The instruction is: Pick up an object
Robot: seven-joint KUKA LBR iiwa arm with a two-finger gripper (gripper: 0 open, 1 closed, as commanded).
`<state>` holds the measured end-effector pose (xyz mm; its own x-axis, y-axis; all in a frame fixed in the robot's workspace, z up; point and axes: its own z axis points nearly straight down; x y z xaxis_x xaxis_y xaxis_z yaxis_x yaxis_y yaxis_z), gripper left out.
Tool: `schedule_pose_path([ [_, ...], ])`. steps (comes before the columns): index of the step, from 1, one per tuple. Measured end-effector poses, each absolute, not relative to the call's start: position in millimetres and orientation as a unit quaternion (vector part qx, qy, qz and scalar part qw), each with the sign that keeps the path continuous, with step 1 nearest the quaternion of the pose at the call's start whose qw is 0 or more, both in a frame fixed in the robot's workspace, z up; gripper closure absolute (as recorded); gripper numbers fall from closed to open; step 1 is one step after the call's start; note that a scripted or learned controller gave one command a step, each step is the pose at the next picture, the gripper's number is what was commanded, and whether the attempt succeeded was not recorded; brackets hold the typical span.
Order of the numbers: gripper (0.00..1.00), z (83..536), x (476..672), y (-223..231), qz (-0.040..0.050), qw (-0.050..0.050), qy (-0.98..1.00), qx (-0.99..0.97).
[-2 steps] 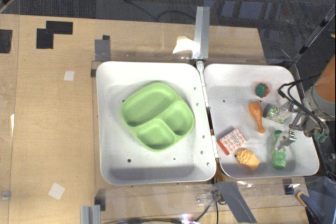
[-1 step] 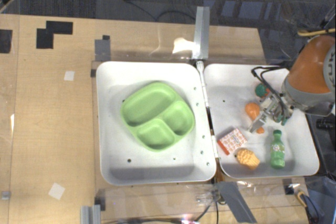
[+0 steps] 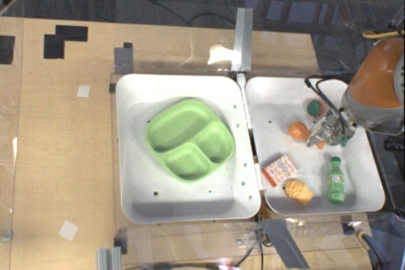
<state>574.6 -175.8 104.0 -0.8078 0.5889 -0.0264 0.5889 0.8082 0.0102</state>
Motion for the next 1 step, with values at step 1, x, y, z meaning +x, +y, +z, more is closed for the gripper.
schedule_pose_path([
  [1, 1.0, 218.6, 567.0, -97.4, 0.0033, 0.009, 0.939, 0.344],
])
